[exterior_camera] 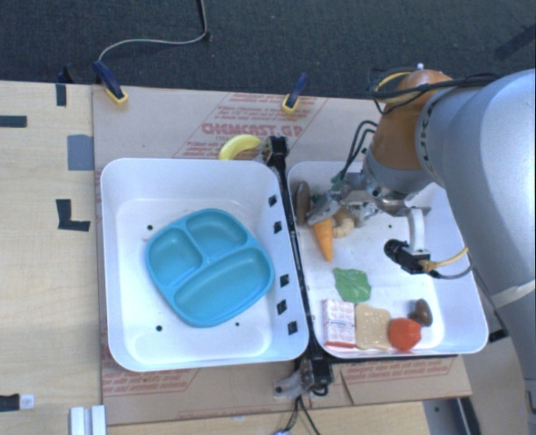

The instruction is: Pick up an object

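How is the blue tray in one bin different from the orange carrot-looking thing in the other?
The blue tray is broad, flat and split into three compartments; the orange carrot is a small tapered cone. The tray lies alone in the left bin, while the carrot shares the right bin with other small items. The tray sits far from the gripper; the carrot lies just below it. Both rest on a white bin floor.

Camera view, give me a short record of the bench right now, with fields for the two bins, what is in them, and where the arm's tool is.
left bin: holds a blue divided plate
right bin: carrot, green piece, red and white box, cracker, tomato, small brown item
tool: low over the right bin's upper left corner, beside the carrot's top
grasp: cannot tell from this view
outside bins: banana behind the left bin
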Controlling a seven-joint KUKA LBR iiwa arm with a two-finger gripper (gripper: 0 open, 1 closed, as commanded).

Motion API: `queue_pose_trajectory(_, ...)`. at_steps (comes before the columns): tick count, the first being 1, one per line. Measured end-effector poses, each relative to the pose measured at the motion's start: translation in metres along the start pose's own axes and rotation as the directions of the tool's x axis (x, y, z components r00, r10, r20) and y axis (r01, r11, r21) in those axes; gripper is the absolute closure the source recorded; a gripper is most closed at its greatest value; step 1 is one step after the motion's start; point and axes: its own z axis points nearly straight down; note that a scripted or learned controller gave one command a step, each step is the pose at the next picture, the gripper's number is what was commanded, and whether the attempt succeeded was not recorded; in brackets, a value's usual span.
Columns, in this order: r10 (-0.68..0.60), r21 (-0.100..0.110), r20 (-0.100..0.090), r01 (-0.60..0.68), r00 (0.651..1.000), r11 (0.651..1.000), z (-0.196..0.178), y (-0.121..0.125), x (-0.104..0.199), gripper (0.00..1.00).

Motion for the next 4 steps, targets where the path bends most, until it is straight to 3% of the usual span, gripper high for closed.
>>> queue_pose_trajectory(1,0.002,0.002,-0.001,-0.002,1.0,1.0,0.0,-0.09,0.001,0.0)
queue_pose_trajectory(2,0.002,-0.001,0.0,-0.002,1.0,1.0,-0.001,-0.149,0.002,0.0)
queue_pose_trajectory(3,0.003,-0.002,0.001,-0.003,1.0,1.0,-0.01,-0.148,0.002,1.0)
queue_pose_trajectory(4,0.002,-0.002,0.0,-0.002,1.0,1.0,-0.01,-0.148,0.002,0.0)
